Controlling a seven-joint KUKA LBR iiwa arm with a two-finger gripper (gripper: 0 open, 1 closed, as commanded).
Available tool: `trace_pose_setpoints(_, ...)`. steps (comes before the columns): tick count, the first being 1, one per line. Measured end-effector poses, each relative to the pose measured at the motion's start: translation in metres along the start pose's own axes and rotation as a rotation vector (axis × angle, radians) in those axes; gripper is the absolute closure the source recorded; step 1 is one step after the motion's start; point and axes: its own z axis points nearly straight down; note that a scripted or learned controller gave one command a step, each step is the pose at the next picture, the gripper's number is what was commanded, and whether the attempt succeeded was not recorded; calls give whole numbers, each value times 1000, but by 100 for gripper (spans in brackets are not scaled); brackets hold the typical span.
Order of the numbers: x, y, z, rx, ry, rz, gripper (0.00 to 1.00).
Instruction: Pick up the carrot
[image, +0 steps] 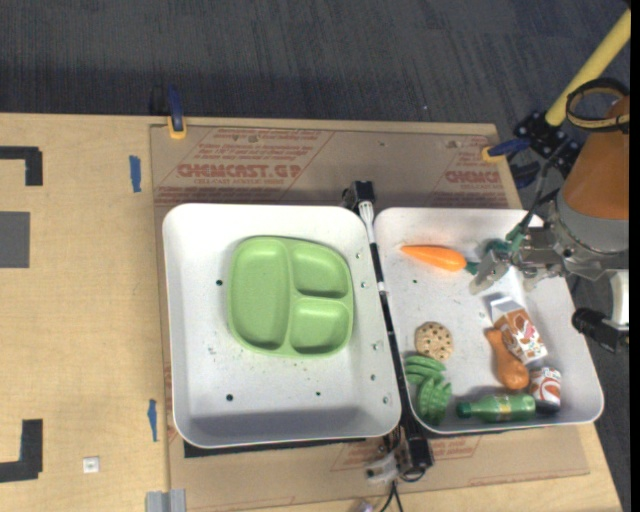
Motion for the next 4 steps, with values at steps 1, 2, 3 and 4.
trace_pose_setpoints(1, 35, 56, 97, 0, -1, -12, 0)
trace_pose_setpoints(2, 41, 94, 102, 16, 2, 371, 0)
trace_pose_setpoints(3, 24, 66, 102, -8, 2, 452, 0)
trace_pose_setpoints(4, 26, 68, 90, -13, 5, 449, 100)
